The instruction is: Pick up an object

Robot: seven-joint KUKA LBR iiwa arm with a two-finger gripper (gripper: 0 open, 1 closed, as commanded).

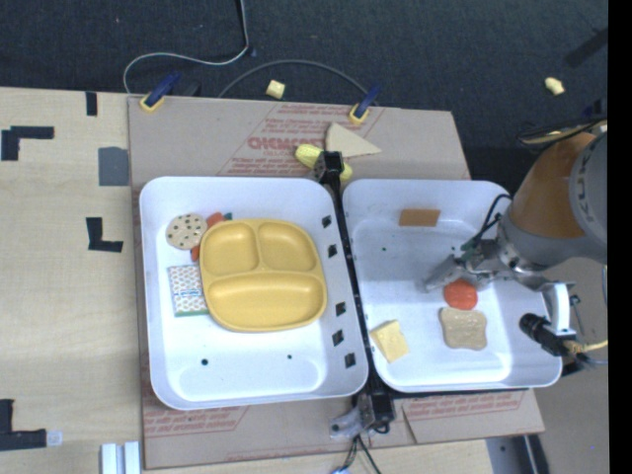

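In the right bin [494, 200], my gripper [446, 276] reaches in from the right and sits low over the bin floor. A round red piece [460, 295] lies just below and against its tip. It is unclear whether the gripper grips that piece. A tan toast slice [463, 330] lies right under the red piece. A yellow cheese wedge [391, 342] rests near the bin's front left. A small brown rectangle [420, 217] lies toward the back.
The left bin [247, 373] holds a yellow divided plate [262, 275], a round cookie [185, 230], a patterned cracker [186, 289] and a small red-orange item [213, 220]. A black divider [341, 265] runs between the bins. Clips and cables lie behind them.
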